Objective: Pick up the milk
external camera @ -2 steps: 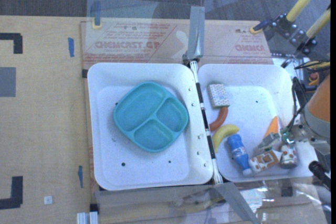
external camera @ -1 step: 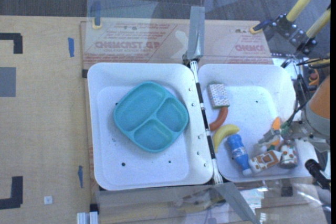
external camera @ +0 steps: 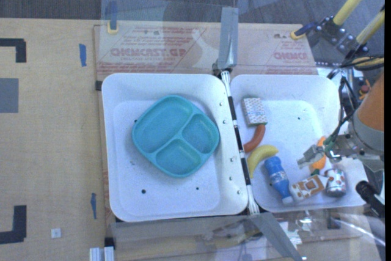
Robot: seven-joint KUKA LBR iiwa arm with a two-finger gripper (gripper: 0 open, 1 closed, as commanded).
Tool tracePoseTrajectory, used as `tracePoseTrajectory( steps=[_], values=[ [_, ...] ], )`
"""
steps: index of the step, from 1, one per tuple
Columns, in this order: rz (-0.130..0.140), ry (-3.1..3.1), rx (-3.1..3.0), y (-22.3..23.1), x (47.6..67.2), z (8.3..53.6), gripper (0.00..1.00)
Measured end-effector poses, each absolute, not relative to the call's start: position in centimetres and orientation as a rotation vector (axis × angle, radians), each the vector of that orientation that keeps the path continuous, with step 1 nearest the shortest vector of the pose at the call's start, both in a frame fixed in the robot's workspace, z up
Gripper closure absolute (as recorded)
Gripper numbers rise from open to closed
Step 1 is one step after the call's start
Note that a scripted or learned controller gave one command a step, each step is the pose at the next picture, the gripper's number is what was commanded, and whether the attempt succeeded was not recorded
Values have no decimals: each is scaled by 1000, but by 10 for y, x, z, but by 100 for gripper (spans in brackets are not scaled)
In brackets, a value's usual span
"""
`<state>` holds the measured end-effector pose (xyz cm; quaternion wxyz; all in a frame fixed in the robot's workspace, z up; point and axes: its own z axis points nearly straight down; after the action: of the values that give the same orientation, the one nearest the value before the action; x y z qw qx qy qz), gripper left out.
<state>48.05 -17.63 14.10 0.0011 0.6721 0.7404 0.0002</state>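
Crowded against the milk carton (external camera: 307, 187) lie a blue bottle (external camera: 278, 179) and a can (external camera: 335, 183); our tool (external camera: 319, 154), grip state unclear, could snag either neighbour instead

Arm (external camera: 371, 113) reaching from right, gripper (external camera: 319, 156) lowered.

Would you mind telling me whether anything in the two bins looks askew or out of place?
Nothing looks spilled or damaged. The blue bottle lies on its side in the right white bin, beside the yellow banana.
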Motion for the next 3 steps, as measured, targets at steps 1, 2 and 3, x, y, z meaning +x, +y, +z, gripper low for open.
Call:
tracePoseTrajectory(
  steps=[1,2,3],
  values=[
    [1,2549,1836,-154,480,90,0],
    [5,2938,1084,-155,483,88,0],
    [8,2929,1091,-158,484,99,100]
  ],
)
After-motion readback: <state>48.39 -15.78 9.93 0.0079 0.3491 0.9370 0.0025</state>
